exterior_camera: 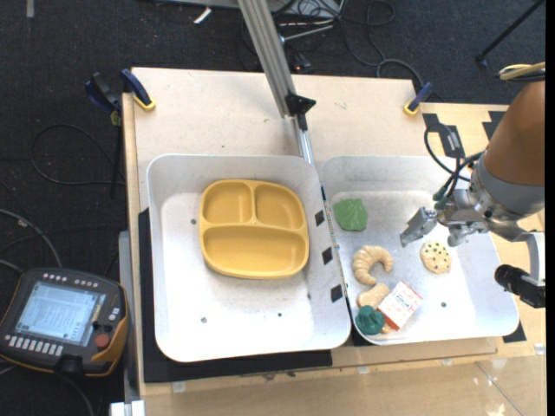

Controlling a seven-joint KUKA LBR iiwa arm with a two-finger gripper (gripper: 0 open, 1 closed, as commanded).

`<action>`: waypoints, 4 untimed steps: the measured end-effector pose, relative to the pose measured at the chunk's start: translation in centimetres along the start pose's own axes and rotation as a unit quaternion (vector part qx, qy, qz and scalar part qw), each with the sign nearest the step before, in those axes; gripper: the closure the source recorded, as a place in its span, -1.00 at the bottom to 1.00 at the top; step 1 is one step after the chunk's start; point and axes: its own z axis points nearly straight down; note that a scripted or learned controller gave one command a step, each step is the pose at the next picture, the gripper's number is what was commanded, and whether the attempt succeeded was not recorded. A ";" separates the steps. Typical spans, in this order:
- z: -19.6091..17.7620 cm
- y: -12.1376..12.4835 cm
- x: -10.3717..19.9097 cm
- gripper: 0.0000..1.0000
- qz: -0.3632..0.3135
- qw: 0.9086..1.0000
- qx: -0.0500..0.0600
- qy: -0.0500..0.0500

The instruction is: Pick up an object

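Camera view shows my gripper (436, 228) low in the right bin (486, 319), jaws spread and holding nothing, just beside the cookie (435, 257), so the pick is not yet done.

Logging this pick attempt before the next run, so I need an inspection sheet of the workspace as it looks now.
Surface: bench bearing a left bin and a right bin.
Job's things: in the right bin, a green leaf-shaped piece, croissant, cookie, small box, dark green item.
Clutter: yellow divided plate in the left bin.
Grippers: gripper above the right bin, just beside the cookie; holding nothing visible.
Cables: black cables along the arm; more on the floor.
Surroundings: teach pendant at lower left; metal pole; clamps at the bench corners.
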 end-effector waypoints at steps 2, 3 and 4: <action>4.2 0.0 0.1 -1.00 0.001 1.000 0.001 0.000; 8.5 0.2 0.0 -1.00 0.001 1.000 0.002 0.000; 12.9 0.2 0.0 -1.00 0.001 1.000 -0.001 -0.001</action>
